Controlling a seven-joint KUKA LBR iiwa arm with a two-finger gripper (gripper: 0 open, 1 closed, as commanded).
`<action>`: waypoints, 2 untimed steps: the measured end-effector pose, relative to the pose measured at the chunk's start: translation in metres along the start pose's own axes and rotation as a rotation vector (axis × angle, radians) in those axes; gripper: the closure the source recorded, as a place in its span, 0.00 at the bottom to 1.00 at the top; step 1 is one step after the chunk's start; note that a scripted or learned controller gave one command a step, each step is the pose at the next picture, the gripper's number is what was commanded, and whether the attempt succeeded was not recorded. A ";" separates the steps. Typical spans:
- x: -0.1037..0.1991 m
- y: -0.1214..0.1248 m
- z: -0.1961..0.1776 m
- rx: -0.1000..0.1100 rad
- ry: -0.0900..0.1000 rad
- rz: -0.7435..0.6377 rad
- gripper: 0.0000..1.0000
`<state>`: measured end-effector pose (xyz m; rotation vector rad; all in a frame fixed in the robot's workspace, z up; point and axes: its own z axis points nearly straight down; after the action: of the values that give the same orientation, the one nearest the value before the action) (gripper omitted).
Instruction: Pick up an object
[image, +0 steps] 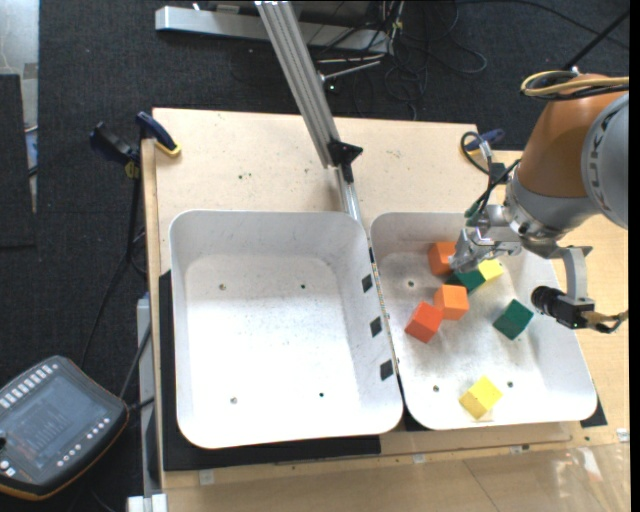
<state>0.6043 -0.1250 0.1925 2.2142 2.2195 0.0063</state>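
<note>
Gripper (468, 262), finger state unclear, crowds blocks (470, 279) at the bin's (575, 400) one o'clock; neighbours could spoil a grasp.

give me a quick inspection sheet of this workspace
surface: wooden bench bearing left bin and right bin
job's things: in the right bin, three orange blocks, two yellow blocks, green block, a teal block under the gripper
clutter: blue clamps on the bench
grippers: gripper low over the teal block, grasp unclear
cables: on the floor behind the bench
surroundings: pendant on the floor, metal rail
</note>
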 end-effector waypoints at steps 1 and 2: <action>0.000 0.002 -0.046 0.000 0.000 0.000 1.00; 0.000 0.004 -0.082 0.001 0.000 0.000 1.00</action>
<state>0.6074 -0.1251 0.2741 2.2144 2.2201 0.0049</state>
